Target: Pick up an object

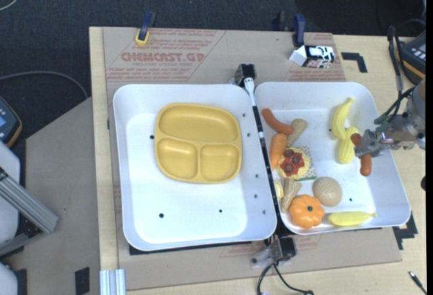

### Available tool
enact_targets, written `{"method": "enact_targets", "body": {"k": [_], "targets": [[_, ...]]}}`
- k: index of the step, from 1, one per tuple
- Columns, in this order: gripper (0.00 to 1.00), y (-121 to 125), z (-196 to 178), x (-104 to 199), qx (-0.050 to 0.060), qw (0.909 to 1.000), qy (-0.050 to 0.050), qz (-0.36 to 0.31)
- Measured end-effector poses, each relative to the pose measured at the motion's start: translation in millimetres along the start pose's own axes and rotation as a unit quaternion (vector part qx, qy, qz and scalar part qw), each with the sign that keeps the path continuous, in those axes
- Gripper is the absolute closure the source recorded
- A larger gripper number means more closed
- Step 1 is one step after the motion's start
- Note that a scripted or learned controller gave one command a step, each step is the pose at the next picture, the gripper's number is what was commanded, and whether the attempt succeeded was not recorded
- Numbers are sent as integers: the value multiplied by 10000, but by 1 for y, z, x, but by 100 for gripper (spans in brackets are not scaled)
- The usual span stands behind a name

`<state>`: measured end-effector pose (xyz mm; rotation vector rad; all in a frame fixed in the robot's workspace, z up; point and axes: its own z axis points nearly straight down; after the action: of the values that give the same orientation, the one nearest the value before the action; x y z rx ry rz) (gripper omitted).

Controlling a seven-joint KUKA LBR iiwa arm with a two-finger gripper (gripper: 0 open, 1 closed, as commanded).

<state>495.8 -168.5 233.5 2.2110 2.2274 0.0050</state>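
One grey arm reaching in low from the right, gripper [366, 145] over right bin [318, 94], beside banana [342, 118], grip state unclear

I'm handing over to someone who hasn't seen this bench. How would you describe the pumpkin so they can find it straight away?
Look at the right-hand white bin, the one crowded with toy food, and go to its near edge. The pumpkin sits there, left of a yellow banana lying flat and just below a beige potato-like ball. It is the only round, bright orange, ribbed piece with a small stem.

Arm [414, 130] cut off by right edge.
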Motion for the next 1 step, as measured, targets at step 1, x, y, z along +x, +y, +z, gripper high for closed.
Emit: {"method": "enact_targets", "body": {"k": [1], "targets": [[100, 26, 5, 56, 4, 10000, 0, 4]]}}
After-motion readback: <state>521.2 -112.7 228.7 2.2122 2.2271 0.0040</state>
